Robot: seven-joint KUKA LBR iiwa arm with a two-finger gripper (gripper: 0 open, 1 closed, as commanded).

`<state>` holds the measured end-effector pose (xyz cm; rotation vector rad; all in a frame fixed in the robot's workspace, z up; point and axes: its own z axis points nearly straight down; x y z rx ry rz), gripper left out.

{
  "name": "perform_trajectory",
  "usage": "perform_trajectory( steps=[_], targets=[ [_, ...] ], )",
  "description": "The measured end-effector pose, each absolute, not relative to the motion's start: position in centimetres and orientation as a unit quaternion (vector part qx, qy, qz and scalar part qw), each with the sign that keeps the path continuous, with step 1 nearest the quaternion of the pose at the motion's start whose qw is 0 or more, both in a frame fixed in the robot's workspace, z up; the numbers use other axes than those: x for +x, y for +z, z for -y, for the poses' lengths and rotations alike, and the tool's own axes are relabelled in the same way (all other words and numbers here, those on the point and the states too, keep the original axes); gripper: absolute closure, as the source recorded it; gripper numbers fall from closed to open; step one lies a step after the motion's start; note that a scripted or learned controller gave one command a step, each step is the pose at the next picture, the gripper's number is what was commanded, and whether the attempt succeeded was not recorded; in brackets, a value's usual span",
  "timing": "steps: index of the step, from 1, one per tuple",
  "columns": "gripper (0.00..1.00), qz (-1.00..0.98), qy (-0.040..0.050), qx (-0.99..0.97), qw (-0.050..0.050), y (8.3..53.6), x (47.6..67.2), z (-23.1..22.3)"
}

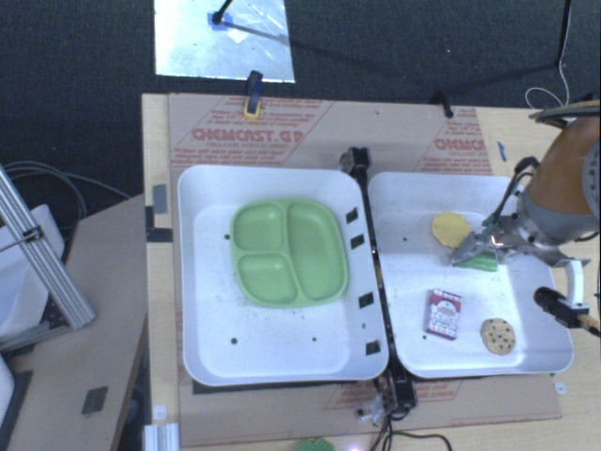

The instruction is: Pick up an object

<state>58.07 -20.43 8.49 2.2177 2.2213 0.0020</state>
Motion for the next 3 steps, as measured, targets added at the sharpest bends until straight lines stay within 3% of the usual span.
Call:
perform_trajectory(
  steps=[1,2,3],
  targets=[
    [0.00,-0.709,0.0010,0.706,0.002,8.5,58.8,20.6],
    [0.00,-0.708,0.0000,0.707,0.000,8.5,57.7,20.6],
    [0.00,-0.709,0.0015,0.705,0.002,8.6,61.0,20.6]
  ],
)
